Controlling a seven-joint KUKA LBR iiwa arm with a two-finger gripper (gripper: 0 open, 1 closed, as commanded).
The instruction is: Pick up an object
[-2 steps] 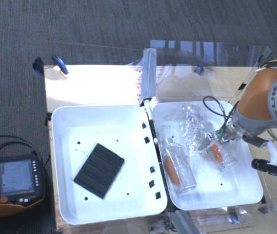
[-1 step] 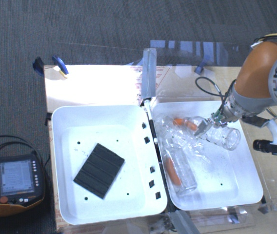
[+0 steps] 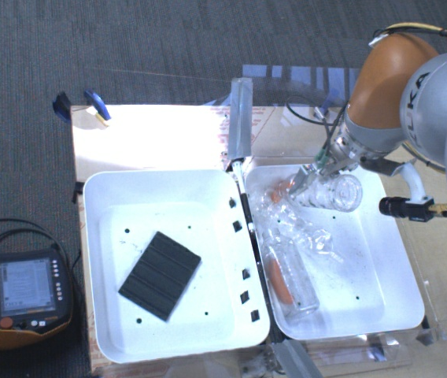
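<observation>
Arm [image 3: 400, 93] extends over right bin [image 3: 389, 305]. Left bin [image 3: 101, 211] contains a black ribbed pad [image 3: 160, 276]. Clear plastic bottles [image 3: 294, 246] lie heaped in right bin's near-left half. Gripper [image 3: 318, 168] touches a clear jar [image 3: 338, 193]; finger state undeterminable.

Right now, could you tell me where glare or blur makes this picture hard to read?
Camera view: the bench top behind the left bin is blown out white; the clear plastic items in the right bin blend into it; the gripper looks soft.

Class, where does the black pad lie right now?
The black pad lies tilted in the left bin, near its middle, apart from the clear plastic items in the right bin.
</observation>
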